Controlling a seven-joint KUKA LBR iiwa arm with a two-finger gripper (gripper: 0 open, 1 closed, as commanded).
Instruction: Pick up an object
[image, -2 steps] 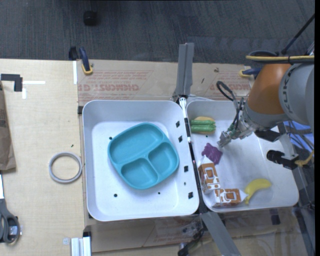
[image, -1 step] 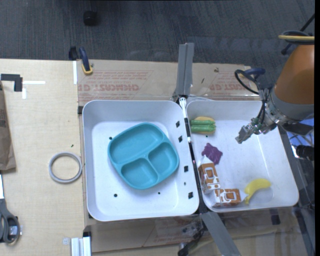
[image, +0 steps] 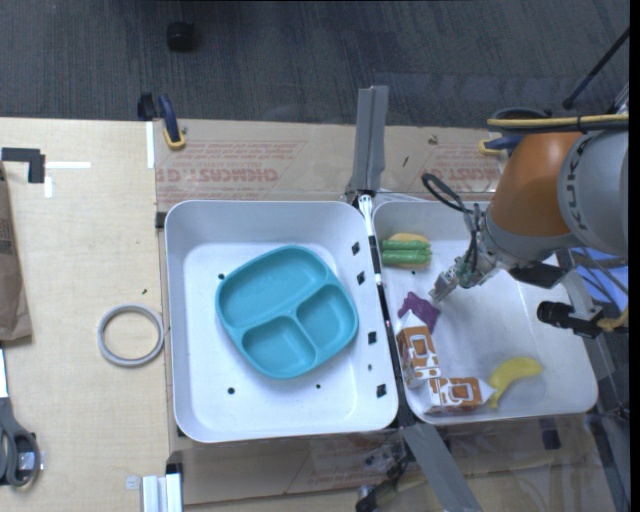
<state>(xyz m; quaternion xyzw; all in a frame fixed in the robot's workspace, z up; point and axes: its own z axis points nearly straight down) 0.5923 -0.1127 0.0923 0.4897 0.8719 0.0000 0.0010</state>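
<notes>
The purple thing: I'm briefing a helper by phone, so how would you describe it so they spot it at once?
Look in the right-hand bin, the one the gripper reaches into. Near its left wall, below the green and yellow toy and just above the orange and white carton, lies the small purple piece. It is the bin's one purple item.

red mirrored lettering on the cardboard sheet (image: 262, 160) just behind the left bin (image: 180, 330), too garbled to actually read, orange-white carton (image: 430, 372) print in the bin beside it, illegible too
</notes>
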